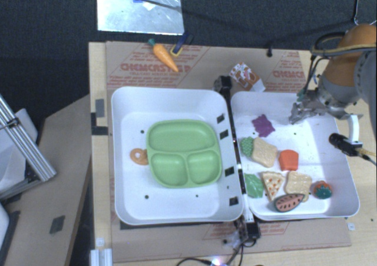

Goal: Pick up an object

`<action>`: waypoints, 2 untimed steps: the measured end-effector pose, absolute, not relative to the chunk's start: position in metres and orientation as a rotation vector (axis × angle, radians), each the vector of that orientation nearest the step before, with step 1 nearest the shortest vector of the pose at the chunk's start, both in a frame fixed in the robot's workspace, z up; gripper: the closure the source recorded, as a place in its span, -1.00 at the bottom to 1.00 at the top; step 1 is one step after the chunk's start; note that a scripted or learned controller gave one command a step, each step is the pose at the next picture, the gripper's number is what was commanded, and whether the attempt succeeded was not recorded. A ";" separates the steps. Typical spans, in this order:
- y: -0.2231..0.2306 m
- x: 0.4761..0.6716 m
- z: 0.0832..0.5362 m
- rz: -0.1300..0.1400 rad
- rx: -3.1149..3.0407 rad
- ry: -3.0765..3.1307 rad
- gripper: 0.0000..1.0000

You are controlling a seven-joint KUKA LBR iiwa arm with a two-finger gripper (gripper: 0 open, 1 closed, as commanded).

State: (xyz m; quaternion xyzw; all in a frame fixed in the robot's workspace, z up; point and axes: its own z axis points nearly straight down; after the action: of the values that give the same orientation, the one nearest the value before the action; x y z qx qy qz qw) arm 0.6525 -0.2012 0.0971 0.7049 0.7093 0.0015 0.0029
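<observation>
We see the hand (pixel 299 112) hovering over the far part of the right bin (pixel 341 168), but we cannot tell its state. Near it lies a purple piece (pixel 263 124); toy foods, among them an orange block (pixel 288 159) and a pizza slice (pixel 272 184), crowd the near end. The left bin (pixel 126 141) holds a green divided tray (pixel 182 153).

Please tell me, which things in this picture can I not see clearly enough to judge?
- Gripper, camera view: too small and dark against the right bin; its opening cannot be judged.
- Arm: cut off by the right edge.
- Packet behind the bins: print too small to read.
</observation>
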 end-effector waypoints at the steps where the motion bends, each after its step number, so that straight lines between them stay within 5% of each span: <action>1: -0.204 0.656 0.163 0.007 2.212 2.220 1.00; 2: -0.207 0.652 0.226 0.006 2.213 2.219 1.00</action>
State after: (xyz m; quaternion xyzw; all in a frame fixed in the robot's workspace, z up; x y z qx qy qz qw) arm 0.6521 -0.2069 0.2262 0.7063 0.7079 0.0020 0.0039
